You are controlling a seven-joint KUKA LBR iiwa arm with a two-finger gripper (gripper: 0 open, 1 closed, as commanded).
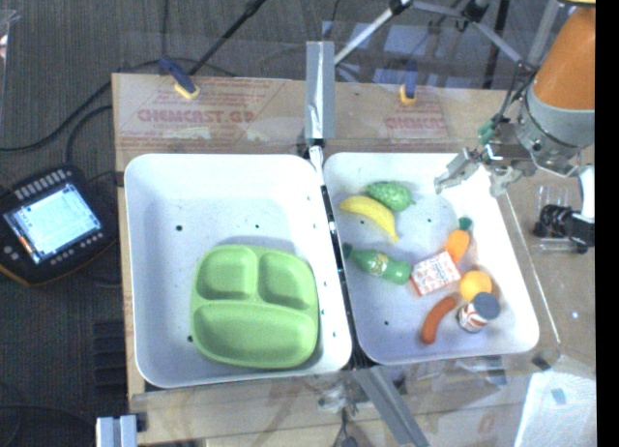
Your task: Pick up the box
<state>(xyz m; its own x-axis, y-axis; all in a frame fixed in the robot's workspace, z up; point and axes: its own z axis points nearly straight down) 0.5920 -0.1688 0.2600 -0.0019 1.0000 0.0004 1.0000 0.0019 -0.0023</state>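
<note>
The box (pixel 434 273) is a small red and white carton lying flat in the right bin (pixel 387 343), right of its middle. A green bottle (pixel 380 263) lies just to its left, and an orange fruit (pixel 475 285) touches its right side. My gripper (pixel 478 174) hangs over the bin's far right corner, well beyond the box. Its two fingers (pixel 453 174) are spread apart with nothing between them.
Also in the right bin are a banana (pixel 370 215), a leafy green item (pixel 390 193), a carrot (pixel 458 242), a sausage (pixel 437 319) and a small can (pixel 477 312). The left bin (pixel 155 193) holds a green divided plate (pixel 256 307). A pendant screen (pixel 53 223) lies off the bench at left.
</note>
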